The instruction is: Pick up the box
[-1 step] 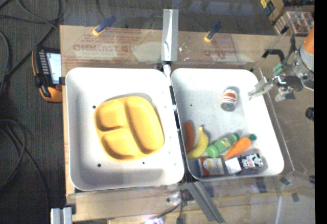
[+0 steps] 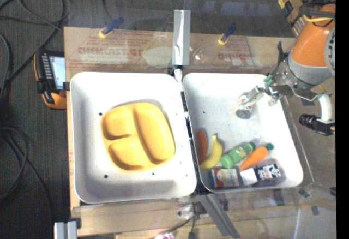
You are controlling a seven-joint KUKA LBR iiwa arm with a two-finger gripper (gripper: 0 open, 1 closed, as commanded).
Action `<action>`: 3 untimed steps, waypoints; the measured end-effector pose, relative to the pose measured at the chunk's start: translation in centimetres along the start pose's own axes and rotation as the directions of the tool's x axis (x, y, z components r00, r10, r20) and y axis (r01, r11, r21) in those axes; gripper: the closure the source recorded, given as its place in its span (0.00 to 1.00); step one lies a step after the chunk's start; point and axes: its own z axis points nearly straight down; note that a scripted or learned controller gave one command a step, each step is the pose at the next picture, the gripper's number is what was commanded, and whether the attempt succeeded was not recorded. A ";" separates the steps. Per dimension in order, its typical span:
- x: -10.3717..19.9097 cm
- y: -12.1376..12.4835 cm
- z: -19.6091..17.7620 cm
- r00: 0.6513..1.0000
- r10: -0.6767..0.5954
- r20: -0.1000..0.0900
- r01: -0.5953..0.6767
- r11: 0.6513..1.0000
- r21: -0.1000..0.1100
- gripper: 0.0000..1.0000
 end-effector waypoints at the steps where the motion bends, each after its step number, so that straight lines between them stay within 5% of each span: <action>1: 1.6 1.2 8.0 1.000 -0.017 0.001 0.017 1.000 -0.002 0.00; 2: 1.7 0.9 1.6 0.993 -0.121 0.004 0.121 0.993 -0.002 0.00; 3: 0.7 0.5 -1.9 0.999 -0.042 0.000 0.042 0.999 -0.003 0.00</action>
